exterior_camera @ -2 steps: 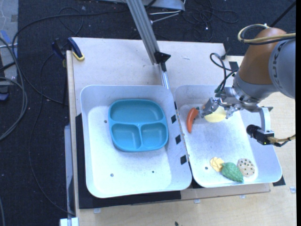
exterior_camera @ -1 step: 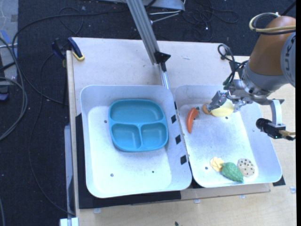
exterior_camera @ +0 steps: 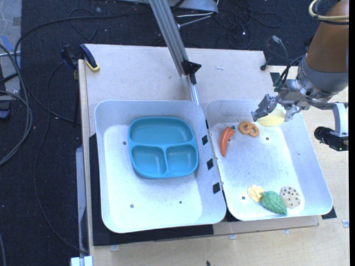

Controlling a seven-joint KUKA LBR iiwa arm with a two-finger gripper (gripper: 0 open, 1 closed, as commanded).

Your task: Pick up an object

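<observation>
The grey arm reaches in from the right, its orange band high and its wrist bent down over the right bin's (exterior_camera: 310, 165) far corner. The end effector (exterior_camera: 272, 114) sits against a pale yellow object (exterior_camera: 273, 119); whether it grips cannot be told. A pretzel (exterior_camera: 249, 129) and an orange carrot (exterior_camera: 226, 141) lie just beside.

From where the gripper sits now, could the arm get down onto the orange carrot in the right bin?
Probably yes. The carrot lies alone on the right bin's floor, with open floor around it except the pretzel beside it. The gripper is close by, over the pale yellow piece.
</observation>
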